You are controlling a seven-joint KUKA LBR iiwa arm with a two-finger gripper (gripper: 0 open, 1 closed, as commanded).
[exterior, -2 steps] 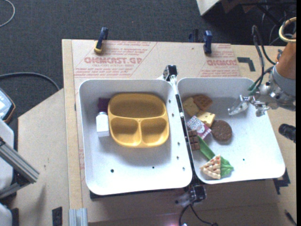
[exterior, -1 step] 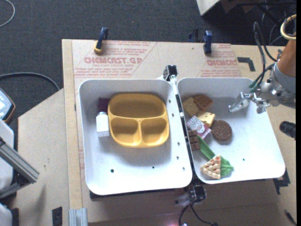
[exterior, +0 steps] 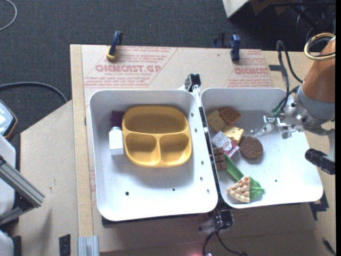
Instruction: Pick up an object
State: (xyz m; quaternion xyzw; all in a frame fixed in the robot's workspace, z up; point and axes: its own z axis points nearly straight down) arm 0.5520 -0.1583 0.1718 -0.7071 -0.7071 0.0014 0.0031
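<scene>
The bench (exterior: 160,57) carried two shallow white bins side by side. The left bin (exterior: 101,159) held a yellow divided tray (exterior: 156,136) near its middle, with a small white bottle (exterior: 116,140) touching the tray's left side and a dark purple item (exterior: 117,116) just behind the bottle. The right bin (exterior: 298,175) had its toy food crowded along its left wall. The grey arm (exterior: 319,84), with its orange band, reached in over that bin's right rim. The gripper (exterior: 270,124) hung over the bin's back half, just right of the food; whether its claw was apart or together could not be told, and nothing showed between its tips. Among the food lay a green leaf (exterior: 234,169), a brown round cookie (exterior: 251,148), a pizza slice (exterior: 240,190) at the front edge, a tan cracker (exterior: 216,120), a yellow cheese wedge (exterior: 233,133) and a chocolate bar (exterior: 219,159).
</scene>
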